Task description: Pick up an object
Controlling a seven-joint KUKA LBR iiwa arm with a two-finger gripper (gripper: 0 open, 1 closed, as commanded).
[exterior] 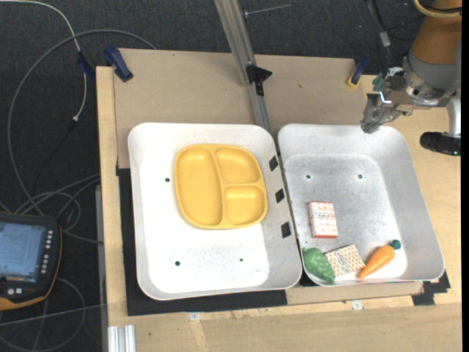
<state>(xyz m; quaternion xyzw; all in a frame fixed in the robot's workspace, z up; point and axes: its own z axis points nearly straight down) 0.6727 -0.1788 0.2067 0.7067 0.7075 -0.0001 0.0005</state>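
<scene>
In the right bin (410,167), a small red-and-white box (323,219) lies near the middle. Along that bin's front edge sit a green vegetable toy (318,264), a patterned tan packet (344,259) and an orange carrot toy (378,260). My gripper (371,120) hangs over the right bin's far rim, well away from all of these. Nothing shows between its fingers, which look close together.
The left bin (146,218) holds a yellow divided tray (219,185). A metal post (238,35) rises behind the gap between the bins. Blue clamps (117,63) sit at the bench's back corners. A tablet (26,259) and cables lie on the floor at left.
</scene>
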